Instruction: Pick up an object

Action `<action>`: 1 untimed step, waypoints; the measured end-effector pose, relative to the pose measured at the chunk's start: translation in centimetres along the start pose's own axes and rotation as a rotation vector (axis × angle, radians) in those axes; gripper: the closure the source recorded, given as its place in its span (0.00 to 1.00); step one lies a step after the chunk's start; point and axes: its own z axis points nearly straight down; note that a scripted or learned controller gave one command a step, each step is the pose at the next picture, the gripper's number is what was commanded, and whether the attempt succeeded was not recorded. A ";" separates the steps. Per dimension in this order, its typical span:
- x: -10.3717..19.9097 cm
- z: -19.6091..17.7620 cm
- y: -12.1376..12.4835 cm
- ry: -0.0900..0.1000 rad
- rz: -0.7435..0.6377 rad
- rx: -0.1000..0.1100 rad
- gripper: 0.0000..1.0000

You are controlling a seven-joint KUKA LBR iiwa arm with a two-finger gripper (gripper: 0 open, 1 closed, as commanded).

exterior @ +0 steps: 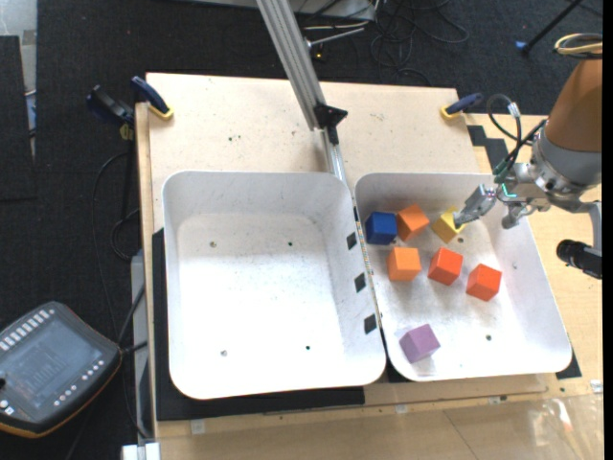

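A robot's jaws point(469, 215) hang at the right bin's point(546, 324) far edge, touching a small yellow block point(446, 225); whether they grip it, I cannot tell. It looks light, rigid, best pinched across flat sides.

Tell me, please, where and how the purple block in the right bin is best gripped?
Grip the purple block across two opposite side faces, coming straight down from above. It sits alone, apart from the orange blocks, so the fingers likely have room on every side.
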 end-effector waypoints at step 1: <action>0.0 -0.3 0.1 -0.002 -0.002 -0.004 0.00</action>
